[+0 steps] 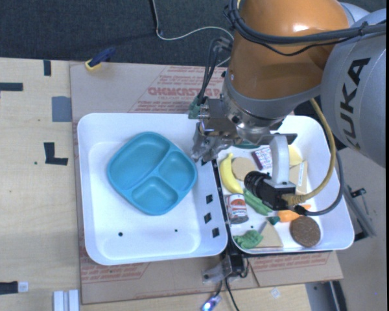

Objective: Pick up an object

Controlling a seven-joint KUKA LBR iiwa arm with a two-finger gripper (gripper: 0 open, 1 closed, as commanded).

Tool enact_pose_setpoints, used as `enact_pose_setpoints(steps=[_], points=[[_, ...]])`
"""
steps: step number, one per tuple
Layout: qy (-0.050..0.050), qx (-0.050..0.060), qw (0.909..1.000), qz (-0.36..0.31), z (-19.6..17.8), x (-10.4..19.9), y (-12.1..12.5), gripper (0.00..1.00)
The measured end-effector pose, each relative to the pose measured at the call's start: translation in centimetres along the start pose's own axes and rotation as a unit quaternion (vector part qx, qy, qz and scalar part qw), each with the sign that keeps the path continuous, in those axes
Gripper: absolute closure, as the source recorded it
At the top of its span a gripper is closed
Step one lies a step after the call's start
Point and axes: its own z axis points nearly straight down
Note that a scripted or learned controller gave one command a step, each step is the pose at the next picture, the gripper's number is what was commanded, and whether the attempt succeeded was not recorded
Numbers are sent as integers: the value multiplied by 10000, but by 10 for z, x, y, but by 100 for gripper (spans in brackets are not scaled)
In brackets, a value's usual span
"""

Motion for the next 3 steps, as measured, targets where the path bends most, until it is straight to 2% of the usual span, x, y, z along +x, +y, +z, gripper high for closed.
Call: enact_pose_setpoints(steps=[3], points=[[-41,58,10000,-20,-24,2,2,100]])
